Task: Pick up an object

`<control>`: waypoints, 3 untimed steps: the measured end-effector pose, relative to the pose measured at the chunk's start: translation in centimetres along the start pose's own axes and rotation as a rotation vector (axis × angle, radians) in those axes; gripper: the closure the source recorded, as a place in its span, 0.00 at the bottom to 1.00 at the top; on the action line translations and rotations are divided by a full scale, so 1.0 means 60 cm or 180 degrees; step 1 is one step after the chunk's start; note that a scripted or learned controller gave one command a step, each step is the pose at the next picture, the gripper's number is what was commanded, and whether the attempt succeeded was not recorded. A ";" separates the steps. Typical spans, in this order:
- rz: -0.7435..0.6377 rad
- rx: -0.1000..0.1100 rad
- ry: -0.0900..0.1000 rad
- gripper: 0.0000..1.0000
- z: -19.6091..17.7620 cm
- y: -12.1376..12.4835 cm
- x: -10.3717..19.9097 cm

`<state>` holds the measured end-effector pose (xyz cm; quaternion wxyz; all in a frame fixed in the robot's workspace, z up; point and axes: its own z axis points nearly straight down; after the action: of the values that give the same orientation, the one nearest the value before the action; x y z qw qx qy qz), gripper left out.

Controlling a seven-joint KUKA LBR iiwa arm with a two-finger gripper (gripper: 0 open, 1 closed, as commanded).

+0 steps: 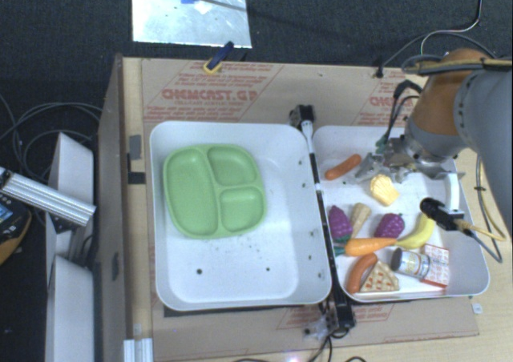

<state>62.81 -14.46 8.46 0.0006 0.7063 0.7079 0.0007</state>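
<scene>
Setting is identified as a robotics lab test bench, not a home or kitchen. Two shallow white bins (240, 292) are mounted side by side on a cardboard-lined board (240, 88) over dark carpet (64, 16). Loose cables (40, 124) are seen at left, and an aluminium extrusion rail (48, 196). A taped metal sheet (188, 0) is laid on the floor. Plastic toy food (373, 245) is used as test material.

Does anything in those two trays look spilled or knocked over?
Mostly tidy. In the right bin, a small bottle lies on its side among the toy food. The left bin has dark specks scattered on its floor beside the green divided plate. Nothing looks broken.
</scene>
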 end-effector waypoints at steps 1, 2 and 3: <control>-0.0007 -0.0009 -0.0003 1.00 -0.019 0.002 0.000; -0.0008 -0.0009 -0.0004 0.00 -0.018 0.002 -0.001; 0.0001 0.0004 0.0000 0.00 0.001 -0.064 0.012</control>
<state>58.99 -13.77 8.40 0.0001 0.7064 0.7078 0.0002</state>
